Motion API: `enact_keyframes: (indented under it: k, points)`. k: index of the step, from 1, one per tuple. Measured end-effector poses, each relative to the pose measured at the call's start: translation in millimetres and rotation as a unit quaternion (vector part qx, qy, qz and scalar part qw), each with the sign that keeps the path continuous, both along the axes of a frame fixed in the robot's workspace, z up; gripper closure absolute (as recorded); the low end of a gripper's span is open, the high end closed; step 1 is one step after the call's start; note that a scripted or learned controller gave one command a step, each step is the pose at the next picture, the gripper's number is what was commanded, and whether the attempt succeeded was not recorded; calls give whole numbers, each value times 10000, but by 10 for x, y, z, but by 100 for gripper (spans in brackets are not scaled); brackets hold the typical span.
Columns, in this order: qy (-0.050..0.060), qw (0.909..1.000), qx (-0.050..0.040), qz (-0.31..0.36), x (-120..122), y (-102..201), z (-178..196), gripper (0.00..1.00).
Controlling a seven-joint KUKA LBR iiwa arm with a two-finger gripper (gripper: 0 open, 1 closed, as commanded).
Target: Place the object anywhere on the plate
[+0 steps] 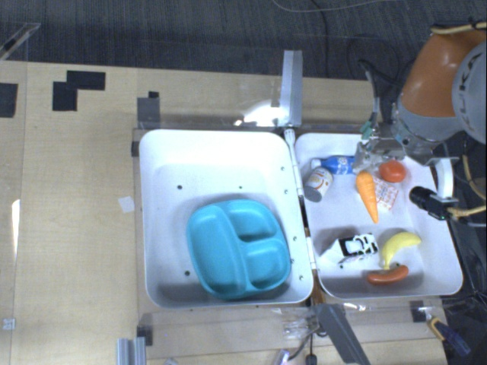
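Your gripper [374, 144] hangs over the far side of the right bin [449, 268], close to the carrot [367, 194] and tomato [393, 172]; you cannot tell whether it is apart or together. The blue plate [237, 245] lies in the left bin [163, 173]. A banana [398, 245], sausage [387, 275] and toy car [358, 246] sit nearer you.

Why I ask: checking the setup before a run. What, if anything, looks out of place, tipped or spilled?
Nothing stands out. The blue plate lies flat in the left bin. The carrot, banana, sausage and other toys lie loose in the right bin, none spilled over a rim.
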State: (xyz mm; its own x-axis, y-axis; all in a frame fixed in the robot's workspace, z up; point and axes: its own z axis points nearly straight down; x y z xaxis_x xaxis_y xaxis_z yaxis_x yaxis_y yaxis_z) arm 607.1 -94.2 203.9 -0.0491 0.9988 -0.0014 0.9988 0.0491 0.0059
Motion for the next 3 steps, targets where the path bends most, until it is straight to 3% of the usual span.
enact_keyframes:
  k: [1, 2, 3]
  points:
    - [7, 9998, 3, -180, -541, -112, 37, 100]
    - [-6, 9990, -1, -448, -635, -312, 743, 100]
    - [19, 9949, 10, -1012, -635, 445, -199, 100]
